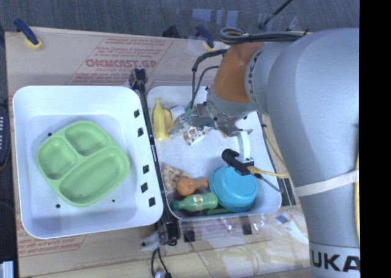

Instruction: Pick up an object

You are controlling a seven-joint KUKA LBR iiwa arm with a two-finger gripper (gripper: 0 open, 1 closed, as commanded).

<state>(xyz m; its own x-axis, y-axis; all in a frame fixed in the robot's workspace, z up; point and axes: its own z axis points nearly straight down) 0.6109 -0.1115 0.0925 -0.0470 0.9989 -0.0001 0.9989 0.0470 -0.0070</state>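
Your pincer hangs low over the right bin, by the banana near its left wall; I cannot tell its state. A blue bowl and green bottle crowd the near edge.

cardboard-topped bench — two white bins

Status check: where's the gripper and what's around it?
Gripper low in right bin, over small packet. Grasp unconfirmed. Banana close alongside.
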